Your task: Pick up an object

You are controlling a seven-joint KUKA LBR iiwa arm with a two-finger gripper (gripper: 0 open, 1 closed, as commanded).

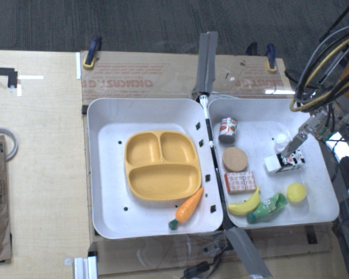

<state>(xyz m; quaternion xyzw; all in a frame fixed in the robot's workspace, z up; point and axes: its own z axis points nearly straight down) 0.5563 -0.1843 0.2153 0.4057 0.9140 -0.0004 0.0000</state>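
Observation:
My gripper is low in the right bin, reaching in from the right edge. It sits right over a small white block with dark markings, and whether it touches the block is unclear. Around it lie a yellow ball, a green toy, a banana, a pink patterned box, a round brown disc and a small can. A small white piece lies just behind the gripper.
The left bin holds a yellow divided plate and a carrot by its front right corner. A grey divider post rises between the bins. Cables hang at the right.

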